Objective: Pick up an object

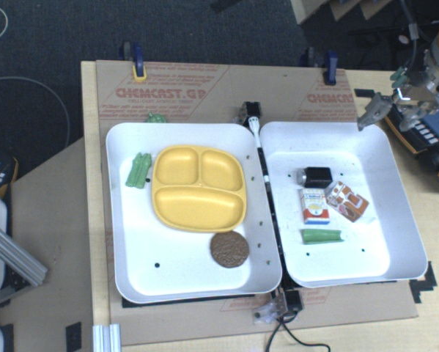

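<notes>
The right bin (395, 218) holds a small black block (318, 176), a white carton with red and blue print (315, 206), a brown and white packet (348, 201) and a flat green stick (322, 235). In the left bin (124, 218) lie a yellow divided plate (197, 186), a green ridged piece (138, 171) and a round brown patty (229, 248). My gripper (386, 107) hangs over the far right corner of the right bin, well apart from every object, with nothing seen in it.
A small green scrap (156, 118) lies on the cardboard just behind the left bin. Blue clamps (137, 56) (330, 67) pin the board's far edge. A black bar (257, 141) runs between the bins. Equipment crowds the right edge.
</notes>
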